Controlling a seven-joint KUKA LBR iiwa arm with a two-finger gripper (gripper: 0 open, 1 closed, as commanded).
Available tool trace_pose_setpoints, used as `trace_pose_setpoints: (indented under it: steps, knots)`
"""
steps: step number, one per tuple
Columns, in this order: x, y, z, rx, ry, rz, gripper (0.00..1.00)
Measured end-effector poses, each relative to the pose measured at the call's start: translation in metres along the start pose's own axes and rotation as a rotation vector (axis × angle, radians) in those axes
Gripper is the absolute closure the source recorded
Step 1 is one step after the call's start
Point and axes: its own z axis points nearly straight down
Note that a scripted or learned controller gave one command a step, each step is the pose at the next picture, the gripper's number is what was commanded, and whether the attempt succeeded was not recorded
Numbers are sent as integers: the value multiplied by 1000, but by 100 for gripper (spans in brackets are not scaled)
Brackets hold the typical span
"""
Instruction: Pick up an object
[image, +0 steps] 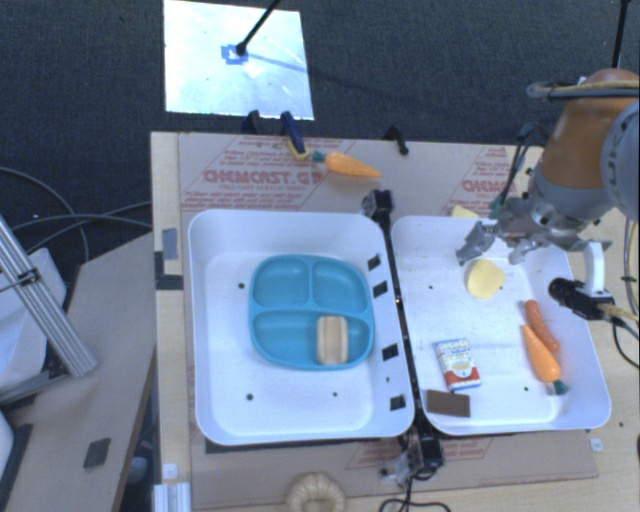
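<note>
Yellow disc (485, 279): right-centre of frame, just under the hand (497, 243)
Hand: spread, pinching nothing
Risk: disc may slide away

the pincer (497, 243) hangs above a yellow piece (485, 279) in the right bin (590, 405); nothing between its fingers

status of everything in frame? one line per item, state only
gripper: above right bin, fingers open, holding nothing
yellow round piece: flat on right bin floor, just below the fingers
two carrots: lying side by side at right bin's right side
small carton: lying flat, right bin
brown block: flat near right bin's front edge
blue divided plate: left bin, bread piece in its lower right compartment
carrot: on the board behind the bins
</note>
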Motion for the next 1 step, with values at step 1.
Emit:
trace_pose_setpoints:
  steps: [1]
  knots:
    - [0,3,-8,-13,-2,-2,0]
